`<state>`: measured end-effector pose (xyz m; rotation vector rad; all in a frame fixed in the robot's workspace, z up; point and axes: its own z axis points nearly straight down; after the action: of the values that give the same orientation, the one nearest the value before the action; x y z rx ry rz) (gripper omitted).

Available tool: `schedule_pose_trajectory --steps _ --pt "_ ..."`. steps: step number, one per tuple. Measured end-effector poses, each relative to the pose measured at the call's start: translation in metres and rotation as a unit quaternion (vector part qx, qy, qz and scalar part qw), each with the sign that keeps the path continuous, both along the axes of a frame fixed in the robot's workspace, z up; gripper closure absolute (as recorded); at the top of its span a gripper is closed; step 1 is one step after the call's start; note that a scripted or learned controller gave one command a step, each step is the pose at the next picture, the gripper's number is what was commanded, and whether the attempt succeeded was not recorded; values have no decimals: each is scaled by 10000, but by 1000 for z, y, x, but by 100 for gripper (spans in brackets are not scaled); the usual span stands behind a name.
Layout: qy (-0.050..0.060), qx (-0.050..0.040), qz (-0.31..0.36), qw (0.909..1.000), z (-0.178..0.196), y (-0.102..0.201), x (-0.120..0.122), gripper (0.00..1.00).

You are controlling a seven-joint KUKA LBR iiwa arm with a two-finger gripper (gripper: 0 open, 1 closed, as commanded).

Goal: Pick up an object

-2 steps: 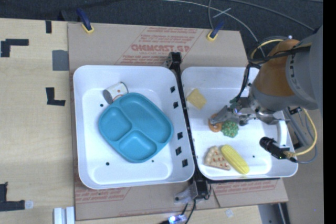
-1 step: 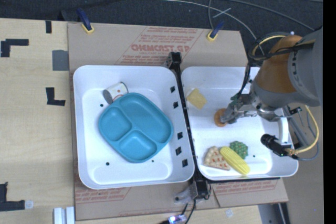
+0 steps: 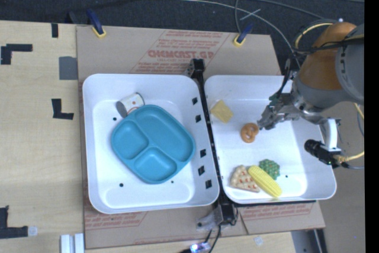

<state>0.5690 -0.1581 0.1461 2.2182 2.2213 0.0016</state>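
Grey claw (image 3: 267, 120) hangs just beside the doughnut (image 3: 249, 132) (whether its fingers are apart, I cannot tell)

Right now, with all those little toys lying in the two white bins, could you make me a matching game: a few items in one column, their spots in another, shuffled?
Items:
1. blue divided plastic plate
2. pale yellow cheese wedge
3. yellow toy corn cob
4. small brown round doughnut

Places:
A. right bin, near its front edge, beside the green broccoli
B. middle of the left bin
C. right bin, just left of the gripper
D. right bin, near the divider between the bins

Pairs: 1-B, 2-D, 3-A, 4-C
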Motion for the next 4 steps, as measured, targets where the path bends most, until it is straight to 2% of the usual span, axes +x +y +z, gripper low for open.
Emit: schedule_pose_trajectory --steps 2,3,4 --pt "0 0 0 10000 96 7 -6 100" --pt "16 1 11 10000 84 53 16 100" --pt "13 12 26 10000 91 106 37 100"
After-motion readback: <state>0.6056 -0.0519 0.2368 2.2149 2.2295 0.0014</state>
